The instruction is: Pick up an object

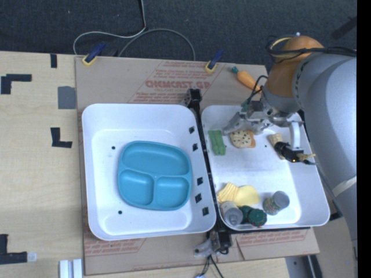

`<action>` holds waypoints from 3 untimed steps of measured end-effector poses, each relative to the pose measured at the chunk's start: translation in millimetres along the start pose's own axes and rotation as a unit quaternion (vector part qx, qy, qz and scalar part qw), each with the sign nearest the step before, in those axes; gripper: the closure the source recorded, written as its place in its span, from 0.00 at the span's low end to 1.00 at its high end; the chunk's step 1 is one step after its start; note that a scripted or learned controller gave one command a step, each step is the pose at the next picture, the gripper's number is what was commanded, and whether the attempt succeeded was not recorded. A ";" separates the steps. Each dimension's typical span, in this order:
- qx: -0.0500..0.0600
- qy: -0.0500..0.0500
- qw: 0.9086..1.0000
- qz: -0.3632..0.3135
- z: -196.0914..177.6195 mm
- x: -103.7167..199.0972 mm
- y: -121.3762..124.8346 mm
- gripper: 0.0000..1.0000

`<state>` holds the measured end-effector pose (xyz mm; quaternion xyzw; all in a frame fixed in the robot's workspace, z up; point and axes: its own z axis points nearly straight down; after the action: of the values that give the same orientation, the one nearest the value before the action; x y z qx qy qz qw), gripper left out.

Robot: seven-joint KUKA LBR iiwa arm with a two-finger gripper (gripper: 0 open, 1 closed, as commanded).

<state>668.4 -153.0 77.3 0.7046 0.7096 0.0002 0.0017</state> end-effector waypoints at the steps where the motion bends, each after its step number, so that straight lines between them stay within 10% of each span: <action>1: -0.002 -0.002 1.000 0.002 -20.7 -4.0 0.4 1.00; 2: -0.002 -0.002 1.000 0.002 -19.9 -4.2 0.0 0.00; 3: -0.001 -0.002 1.000 0.003 -8.8 15.4 -16.9 0.00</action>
<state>651.4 -137.7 86.1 0.7065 0.7077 -0.0007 0.0037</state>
